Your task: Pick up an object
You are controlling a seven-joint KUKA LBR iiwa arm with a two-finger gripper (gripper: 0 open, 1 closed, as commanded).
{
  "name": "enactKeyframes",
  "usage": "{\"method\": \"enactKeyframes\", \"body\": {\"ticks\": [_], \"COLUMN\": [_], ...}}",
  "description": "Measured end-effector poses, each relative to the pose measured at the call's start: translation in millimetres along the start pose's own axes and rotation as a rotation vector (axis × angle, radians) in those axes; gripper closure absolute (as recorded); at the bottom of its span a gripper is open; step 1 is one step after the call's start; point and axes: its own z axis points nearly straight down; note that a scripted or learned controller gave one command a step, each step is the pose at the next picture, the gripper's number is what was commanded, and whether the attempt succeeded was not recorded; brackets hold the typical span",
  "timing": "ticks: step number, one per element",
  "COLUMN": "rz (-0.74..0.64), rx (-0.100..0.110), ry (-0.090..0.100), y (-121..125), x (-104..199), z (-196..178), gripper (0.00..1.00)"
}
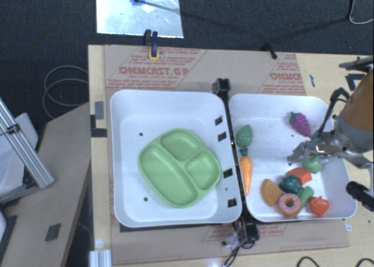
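Observation:
The right bin [266, 121] holds toy food: a purple grape bunch [300, 123], a green broccoli [243, 135], an orange carrot [246, 173], a tan bread piece [270, 191], a pink donut [288, 204], a teal piece [290, 184], a red-orange piece [301, 174] and a red tomato [319, 205]. My gripper [308, 153] hangs low over the right side of this bin, just above a green object [314, 165] near the red-orange piece. Nothing can be seen held between its tips.
The left bin [131, 120] holds a green divided plate [179, 166]. Black clips line the divider [228, 160] between the bins. The arm [356, 120] comes in over the right bin's right wall. Cardboard [198, 70] lies under both bins.

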Motion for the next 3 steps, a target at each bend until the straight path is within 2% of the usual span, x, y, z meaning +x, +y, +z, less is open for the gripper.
{"method": "enactKeyframes", "body": {"ticks": [2, 3], "rz": [-0.001, -0.001], "rx": [0.000, -0.006], "ry": [0.003, 0.000], "y": [5, 7], "x": [-2, -4], "z": [85, 72], "gripper": [0.00, 1.00]}}
